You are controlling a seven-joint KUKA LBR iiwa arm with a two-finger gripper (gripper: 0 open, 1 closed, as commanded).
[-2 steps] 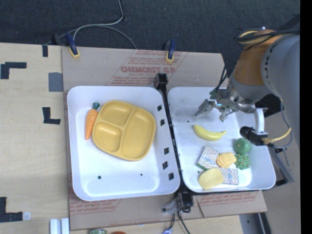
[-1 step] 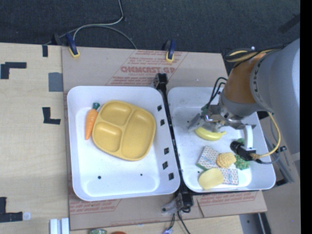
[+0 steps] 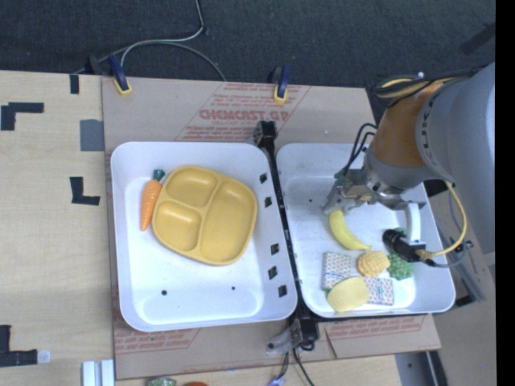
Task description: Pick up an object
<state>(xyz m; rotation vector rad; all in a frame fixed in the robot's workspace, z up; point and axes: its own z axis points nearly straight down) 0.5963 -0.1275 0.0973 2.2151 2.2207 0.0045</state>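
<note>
One banana [image 3: 346, 232] lies slantwise, upper-left to lower-right.

A grey KUKA iiwa arm [image 3: 471, 127], its broad links smooth and rounded, carries an orange band [image 3: 402, 131] just above the wrist. Yellow and dark cables [image 3: 460, 215] loop along the outside of the arm and run to a small black fitting [image 3: 396, 241] beside the wrist. Below the band sits a darker grey metal wrist section leading to the two-finger gripper [image 3: 346, 199], compact, pale grey and angular.
</note>
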